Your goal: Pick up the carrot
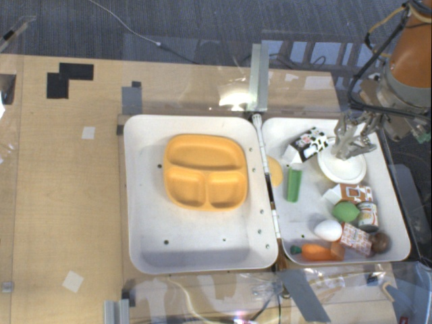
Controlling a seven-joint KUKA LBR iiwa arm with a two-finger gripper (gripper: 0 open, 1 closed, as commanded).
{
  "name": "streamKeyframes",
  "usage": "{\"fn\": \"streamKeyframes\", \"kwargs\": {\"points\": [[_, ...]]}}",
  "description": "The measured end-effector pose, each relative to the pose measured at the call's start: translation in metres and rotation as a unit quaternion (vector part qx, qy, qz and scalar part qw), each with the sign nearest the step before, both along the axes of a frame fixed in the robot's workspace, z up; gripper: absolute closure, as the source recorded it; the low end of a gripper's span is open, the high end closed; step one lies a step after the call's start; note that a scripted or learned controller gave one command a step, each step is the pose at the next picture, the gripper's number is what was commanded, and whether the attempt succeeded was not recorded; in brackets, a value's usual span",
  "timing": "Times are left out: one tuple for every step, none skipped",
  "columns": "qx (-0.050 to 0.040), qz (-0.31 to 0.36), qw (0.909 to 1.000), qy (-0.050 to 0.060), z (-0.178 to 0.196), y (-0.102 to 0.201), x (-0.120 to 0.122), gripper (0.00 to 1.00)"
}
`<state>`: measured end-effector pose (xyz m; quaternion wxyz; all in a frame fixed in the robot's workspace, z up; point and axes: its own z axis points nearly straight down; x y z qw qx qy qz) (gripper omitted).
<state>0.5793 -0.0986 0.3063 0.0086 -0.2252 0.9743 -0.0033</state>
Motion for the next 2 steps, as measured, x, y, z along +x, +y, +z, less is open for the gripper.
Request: {"fn": "streamKeyframes", "kwargs": {"points": [[0.0031,0.044,0.9990,0.010,-0.122,0.054,0.000,1.00],[-0.0022,0.067,0.9978,-0.001,-0.001,-0.031,0.065,1.00]]}}
